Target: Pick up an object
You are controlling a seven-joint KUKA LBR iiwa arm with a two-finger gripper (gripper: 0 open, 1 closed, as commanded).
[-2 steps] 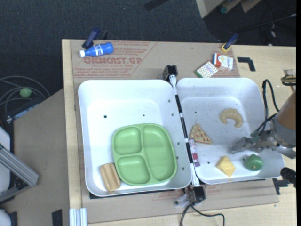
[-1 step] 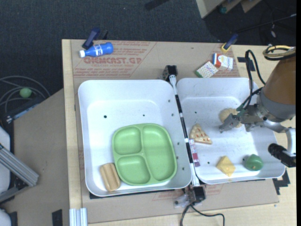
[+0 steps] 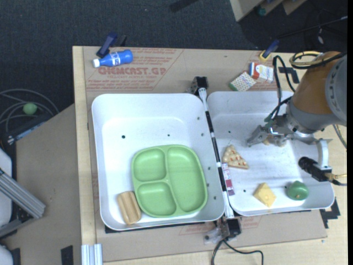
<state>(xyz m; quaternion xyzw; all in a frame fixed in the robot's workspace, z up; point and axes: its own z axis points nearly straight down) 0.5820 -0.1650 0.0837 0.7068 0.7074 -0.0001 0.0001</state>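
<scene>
Pizza (image 3: pixel 235 158) lying in right bin (image 3: pixel 242 106), just left and near of gripper (image 3: pixel 263 137). Gripper low over bin floor, fingers apart, clamping nothing. Nearer: cheese (image 3: pixel 265 194), green apple (image 3: pixel 297 190). Left bin (image 3: pixel 110 115): green tray (image 3: pixel 167 179), bread (image 3: pixel 129 207).

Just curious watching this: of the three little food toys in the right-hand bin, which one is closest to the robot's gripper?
The pizza slice, the triangular one near the bin's left wall, just below-left of the gripper. The yellow cheese wedge and green apple lie farther off, along the front edge.
</scene>
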